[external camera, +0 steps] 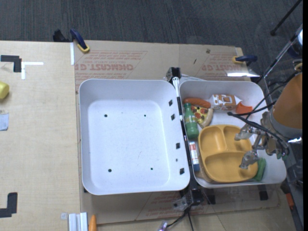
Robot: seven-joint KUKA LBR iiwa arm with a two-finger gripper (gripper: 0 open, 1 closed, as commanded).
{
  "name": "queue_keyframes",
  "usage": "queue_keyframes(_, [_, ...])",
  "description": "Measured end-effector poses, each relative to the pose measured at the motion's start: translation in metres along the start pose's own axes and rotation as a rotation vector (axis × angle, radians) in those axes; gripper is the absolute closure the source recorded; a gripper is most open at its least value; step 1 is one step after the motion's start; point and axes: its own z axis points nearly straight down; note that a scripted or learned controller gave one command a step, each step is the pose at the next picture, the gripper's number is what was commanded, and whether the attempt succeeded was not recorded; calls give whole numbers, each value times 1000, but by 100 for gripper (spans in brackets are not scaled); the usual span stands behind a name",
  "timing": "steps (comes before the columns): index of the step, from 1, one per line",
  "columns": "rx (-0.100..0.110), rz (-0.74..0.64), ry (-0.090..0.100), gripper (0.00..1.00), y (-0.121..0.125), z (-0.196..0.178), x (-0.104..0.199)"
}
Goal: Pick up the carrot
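The pincer (246,149) hangs with fingers spread wide and nothing between them over the near-right part of the yellow divided plate (216,150) in the right bin (219,84). The carrot (197,101) lies well away at the bin's far left, touching the pizza slice (202,113). A good approach would align the fingers across its narrow width, clear of the green bottle (191,124).

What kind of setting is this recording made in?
Most likely a robot lab bench, not a kitchen: two white bins sit on cardboard clamped to a wooden bench, toy food and a yellow divided plate fill the right bin, and tape marks dot the bench.
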Motion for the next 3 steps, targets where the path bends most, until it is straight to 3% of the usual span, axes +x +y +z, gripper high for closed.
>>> queue_keyframes(1, [2, -2, -3, 100, -1, -9, -2])
queue_keyframes(2, [1, -3, -5, 0, 0, -10, -3])
queue_keyframes(3, [-6, -228, 12, 0, -25, 10, -37])
